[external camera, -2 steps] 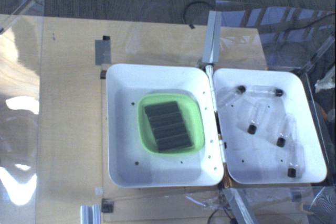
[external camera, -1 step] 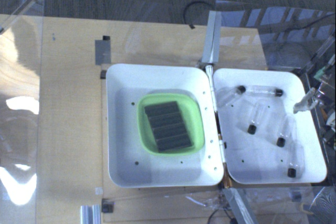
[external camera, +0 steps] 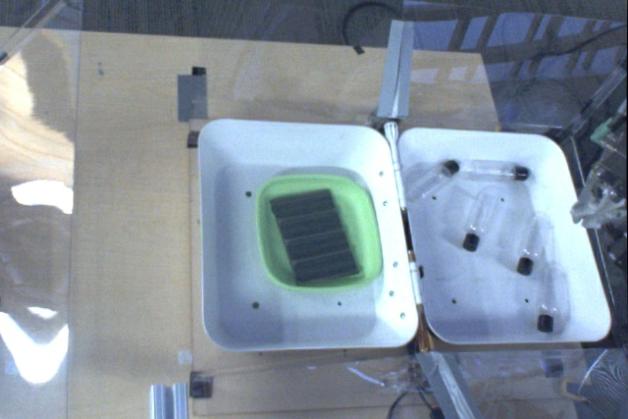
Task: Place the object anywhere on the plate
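Bench [external camera: 118, 240]: pale wood surface under a glossy, reflective cover; bright glare patches at the far left. A small dark grey bracket [external camera: 192, 95] stands on it, just beyond the far-left corner of the left bin.

Left bin [external camera: 221, 309]: shallow, white, rounded corners. It holds a green plate [external camera: 269, 245], squarish with a raised rim, sitting slightly right of the bin's middle. On the plate lies a dark grey ribbed block [external camera: 313, 236], oblong, turned at a slant so its long side runs from far-left to near-right. It rests wholly within the plate's rim.

Divider: a grey metal post [external camera: 395, 74] rises at the far end of the seam where the two bins touch.

Right bin [external camera: 432, 314]: same white make, touching the left bin along its side. It holds several clear plastic tubes with black caps, scattered apart from one another: one long tube [external camera: 483, 171] lying crosswise near the far wall with a dark cap at each end; one short tube [external camera: 478, 221] near the middle; one [external camera: 531, 245] to its right; one [external camera: 552, 301] near the near-right corner.

Gripper [external camera: 599, 201]: a pale, partly see-through assembly at the right edge of the right bin, over its rim. Whether the fingers are apart or together cannot be told from this view; nothing is seen between them.
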Robot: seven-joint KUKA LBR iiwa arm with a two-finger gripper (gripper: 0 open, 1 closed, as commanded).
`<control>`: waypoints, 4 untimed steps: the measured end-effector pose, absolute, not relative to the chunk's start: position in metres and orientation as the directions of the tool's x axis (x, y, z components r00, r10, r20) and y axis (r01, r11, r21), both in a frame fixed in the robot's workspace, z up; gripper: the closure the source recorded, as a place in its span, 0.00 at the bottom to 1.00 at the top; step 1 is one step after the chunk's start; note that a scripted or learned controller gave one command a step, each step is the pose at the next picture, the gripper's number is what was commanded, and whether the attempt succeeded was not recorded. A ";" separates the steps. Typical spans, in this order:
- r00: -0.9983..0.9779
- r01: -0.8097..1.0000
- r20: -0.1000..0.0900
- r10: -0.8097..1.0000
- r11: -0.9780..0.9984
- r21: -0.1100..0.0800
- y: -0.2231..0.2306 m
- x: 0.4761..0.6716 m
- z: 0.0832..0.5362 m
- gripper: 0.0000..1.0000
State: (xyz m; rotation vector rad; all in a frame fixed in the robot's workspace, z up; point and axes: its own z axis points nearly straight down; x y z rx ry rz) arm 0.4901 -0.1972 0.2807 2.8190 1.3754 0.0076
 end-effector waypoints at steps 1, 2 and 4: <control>0.580 0.815 0.001 0.815 -0.580 0.001 -0.150 0.488 0.184 1.00; 0.471 0.882 0.002 0.882 -0.471 0.001 -0.085 0.488 0.178 1.00; 0.428 0.904 0.001 0.904 -0.428 0.006 -0.142 0.489 0.254 0.00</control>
